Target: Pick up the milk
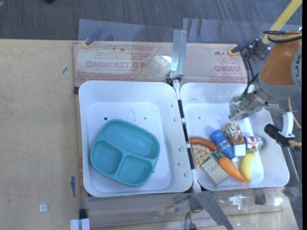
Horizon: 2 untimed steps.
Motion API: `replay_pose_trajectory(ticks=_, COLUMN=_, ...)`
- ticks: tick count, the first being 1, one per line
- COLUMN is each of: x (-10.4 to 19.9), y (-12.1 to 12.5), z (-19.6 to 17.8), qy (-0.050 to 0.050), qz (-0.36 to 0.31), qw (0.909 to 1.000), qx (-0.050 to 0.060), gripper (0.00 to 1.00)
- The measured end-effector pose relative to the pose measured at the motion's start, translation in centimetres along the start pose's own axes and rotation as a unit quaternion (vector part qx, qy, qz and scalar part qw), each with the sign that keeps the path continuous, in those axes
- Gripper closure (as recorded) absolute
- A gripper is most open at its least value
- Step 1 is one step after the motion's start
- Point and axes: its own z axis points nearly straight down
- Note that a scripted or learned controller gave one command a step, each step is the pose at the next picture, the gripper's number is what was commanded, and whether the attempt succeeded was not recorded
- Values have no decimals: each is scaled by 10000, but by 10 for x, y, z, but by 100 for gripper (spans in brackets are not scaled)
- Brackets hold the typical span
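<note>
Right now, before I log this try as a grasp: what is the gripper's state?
Gripper: cannot be told; it hangs over the right bin, above the food pile, nothing visibly held.

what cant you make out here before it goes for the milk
- Gripper, camera view: too small and blurred against the right bin to read how the jaws stand.
- Milk: the small cartons in the toy pile are too small to tell which is the milk.
- Arm: cut off by the right edge.
</note>
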Motion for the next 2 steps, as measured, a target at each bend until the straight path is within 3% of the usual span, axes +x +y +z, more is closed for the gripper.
replay_pose_trajectory(ticks=1, x=2, y=0, z=0, qy=14, qz=-10, qw=10000, qx=8, gripper=0)
replay_pose_trajectory(ticks=2, x=-16, y=-34, z=22, qy=-78, qz=-175, qw=9997, qx=-156, gripper=0)
